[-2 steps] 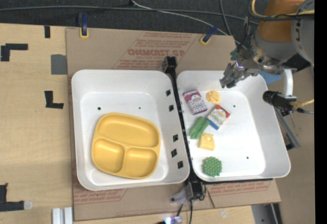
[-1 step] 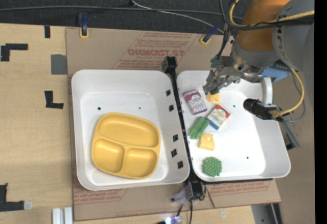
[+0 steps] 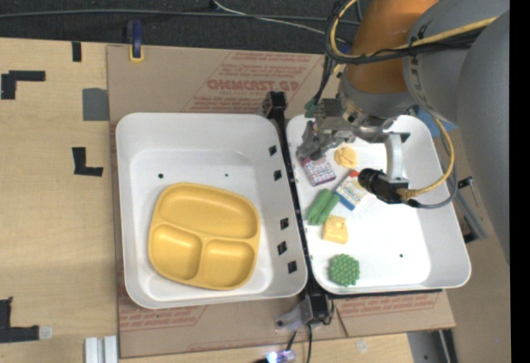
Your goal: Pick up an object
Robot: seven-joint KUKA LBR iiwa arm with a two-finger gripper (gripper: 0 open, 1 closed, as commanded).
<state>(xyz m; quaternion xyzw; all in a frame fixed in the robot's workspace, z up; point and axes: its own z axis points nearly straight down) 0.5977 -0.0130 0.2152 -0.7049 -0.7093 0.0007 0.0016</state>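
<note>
End effector [image 3: 317, 140]: low at the right bin's [image 3: 431, 266] upper-left corner; whether it is open or grasping anything cannot be told.
Objects: small patterned packet [image 3: 318, 171] just below it, yellow piece [image 3: 345, 157] beside, green pod [image 3: 321, 206], yellow wedge [image 3: 334, 229], green ball [image 3: 344, 269].
Left bin [image 3: 137, 146]: yellow divided tray [image 3: 203, 234].
</note>
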